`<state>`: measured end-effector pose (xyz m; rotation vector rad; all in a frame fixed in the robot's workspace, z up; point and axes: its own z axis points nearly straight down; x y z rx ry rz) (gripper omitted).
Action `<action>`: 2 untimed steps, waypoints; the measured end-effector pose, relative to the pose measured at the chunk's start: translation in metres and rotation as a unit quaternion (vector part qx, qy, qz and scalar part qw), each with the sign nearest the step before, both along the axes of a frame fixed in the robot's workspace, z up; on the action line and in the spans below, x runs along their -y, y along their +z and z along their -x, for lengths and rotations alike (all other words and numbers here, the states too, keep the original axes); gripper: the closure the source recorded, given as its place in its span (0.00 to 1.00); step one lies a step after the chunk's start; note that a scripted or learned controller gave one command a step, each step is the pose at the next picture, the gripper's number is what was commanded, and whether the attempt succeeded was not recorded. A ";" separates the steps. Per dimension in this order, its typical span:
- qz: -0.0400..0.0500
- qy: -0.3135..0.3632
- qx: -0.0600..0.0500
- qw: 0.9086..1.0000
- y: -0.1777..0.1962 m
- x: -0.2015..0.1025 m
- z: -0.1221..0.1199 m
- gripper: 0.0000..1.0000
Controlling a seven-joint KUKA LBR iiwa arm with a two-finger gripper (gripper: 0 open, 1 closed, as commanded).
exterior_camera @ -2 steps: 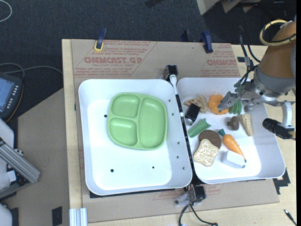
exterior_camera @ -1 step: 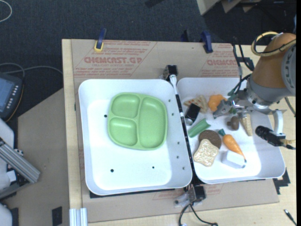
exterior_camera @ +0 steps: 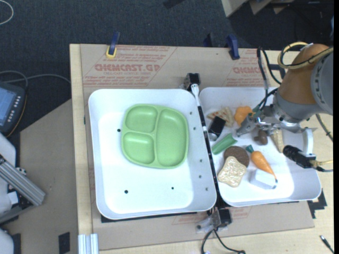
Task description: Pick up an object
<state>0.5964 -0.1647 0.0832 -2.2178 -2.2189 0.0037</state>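
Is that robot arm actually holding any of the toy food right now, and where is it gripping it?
It cannot be told. The gripper is down among the items in the right bin, near a small brown piece, with no visible hold.

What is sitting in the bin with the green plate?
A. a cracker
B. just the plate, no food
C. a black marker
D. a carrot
B: the green plate lies alone in the left bin, while the carrot and cracker lie in the right bin.
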 end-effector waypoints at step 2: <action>0.002 0.000 0.006 1.000 0.057 -0.004 -0.002 1.00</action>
